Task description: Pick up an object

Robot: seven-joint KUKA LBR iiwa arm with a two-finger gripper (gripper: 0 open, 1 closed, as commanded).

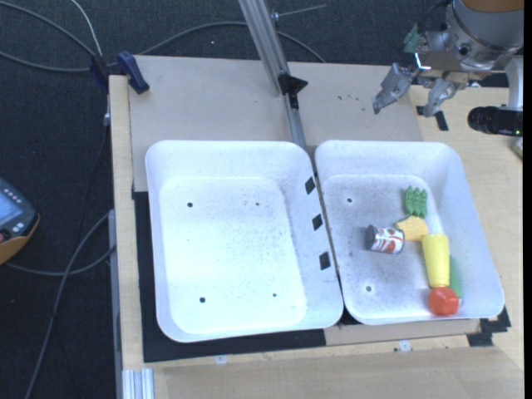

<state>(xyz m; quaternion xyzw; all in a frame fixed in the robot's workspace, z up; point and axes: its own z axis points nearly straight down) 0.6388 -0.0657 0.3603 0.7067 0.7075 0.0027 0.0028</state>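
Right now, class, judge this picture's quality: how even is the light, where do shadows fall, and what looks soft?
Camera view: light is even and diffuse, with no harsh glare on the right bin; the can casts a faint shadow; the gripper, open above the bench, looks slightly soft; the image is grainy overall.

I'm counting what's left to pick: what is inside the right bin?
The right bin holds a small can on its side, a green piece, a yellow wedge, a yellow cylinder and a red ball. Anything beneath them is hidden.
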